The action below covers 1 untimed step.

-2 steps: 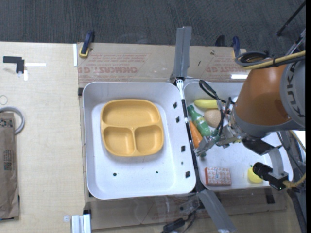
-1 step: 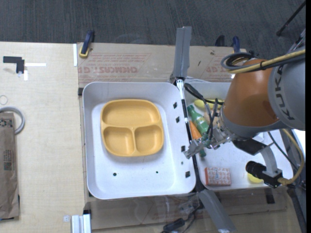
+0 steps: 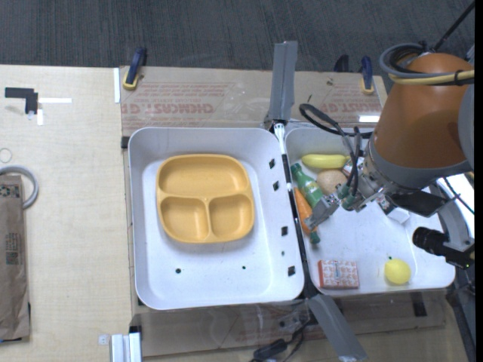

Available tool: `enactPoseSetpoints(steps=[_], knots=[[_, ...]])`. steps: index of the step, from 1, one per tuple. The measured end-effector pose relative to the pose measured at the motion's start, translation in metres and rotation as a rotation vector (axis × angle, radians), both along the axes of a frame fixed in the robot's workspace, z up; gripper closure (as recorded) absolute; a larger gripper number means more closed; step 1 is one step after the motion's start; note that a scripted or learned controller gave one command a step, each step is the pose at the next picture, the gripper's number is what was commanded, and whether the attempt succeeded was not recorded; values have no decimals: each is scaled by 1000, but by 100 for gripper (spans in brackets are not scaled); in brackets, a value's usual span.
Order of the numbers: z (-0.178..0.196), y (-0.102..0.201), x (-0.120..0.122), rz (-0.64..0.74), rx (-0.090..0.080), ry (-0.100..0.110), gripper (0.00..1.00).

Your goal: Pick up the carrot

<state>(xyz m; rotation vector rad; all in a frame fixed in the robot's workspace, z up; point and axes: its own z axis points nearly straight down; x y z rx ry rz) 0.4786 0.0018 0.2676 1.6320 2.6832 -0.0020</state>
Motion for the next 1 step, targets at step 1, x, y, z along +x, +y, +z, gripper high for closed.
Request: enactPoseSetpoints(steps=[1], knots=[[124,-13,0,111,-1,-1,0]])
